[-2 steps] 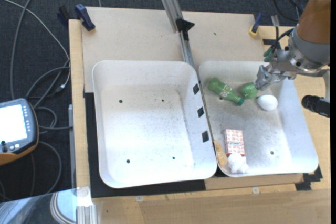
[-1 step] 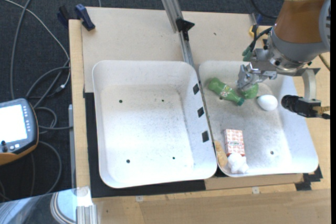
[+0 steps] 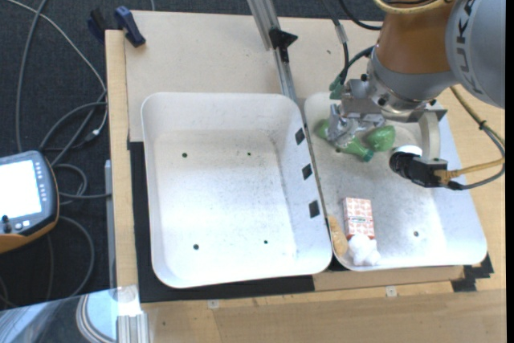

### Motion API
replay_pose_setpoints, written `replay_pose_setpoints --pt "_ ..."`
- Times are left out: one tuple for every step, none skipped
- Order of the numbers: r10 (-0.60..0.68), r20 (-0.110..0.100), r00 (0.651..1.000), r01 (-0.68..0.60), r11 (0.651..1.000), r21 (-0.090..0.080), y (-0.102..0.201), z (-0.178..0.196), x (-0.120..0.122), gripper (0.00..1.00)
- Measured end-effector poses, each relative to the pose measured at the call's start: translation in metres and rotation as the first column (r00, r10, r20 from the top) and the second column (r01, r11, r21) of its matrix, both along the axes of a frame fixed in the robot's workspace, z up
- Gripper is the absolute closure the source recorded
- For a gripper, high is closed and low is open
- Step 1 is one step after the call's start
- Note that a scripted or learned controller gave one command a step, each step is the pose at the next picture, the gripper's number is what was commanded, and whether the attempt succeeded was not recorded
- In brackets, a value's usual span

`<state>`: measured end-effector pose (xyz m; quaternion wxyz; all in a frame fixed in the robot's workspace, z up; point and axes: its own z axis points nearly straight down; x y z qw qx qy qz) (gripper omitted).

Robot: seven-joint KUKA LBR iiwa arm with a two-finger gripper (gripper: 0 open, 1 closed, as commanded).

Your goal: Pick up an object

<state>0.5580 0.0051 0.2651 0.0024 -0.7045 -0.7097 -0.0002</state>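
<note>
Tool (image 3: 351,128) sits low on the soft green plastic toy (image 3: 377,139), likely to grab it; I cannot tell its grip. Small red-and-white box (image 3: 359,218) lies nearer the camera.

Bench (image 3: 201,52): pale tan board top, edges in view at left and along the front. Two shallow white bins sit side by side on it, touching along the middle. Left bin (image 3: 165,173) rests on a black mat (image 3: 144,253). Right bin (image 3: 458,233) at the bench's right end. Blue clamp (image 3: 128,25) grips the back-left corner.
</note>
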Motion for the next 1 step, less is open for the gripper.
replay_pose_setpoints --pt "-0.002 -0.002 1.000 0.002 1.000 -0.001 0.0460 -0.0135 -0.0043 1.00"
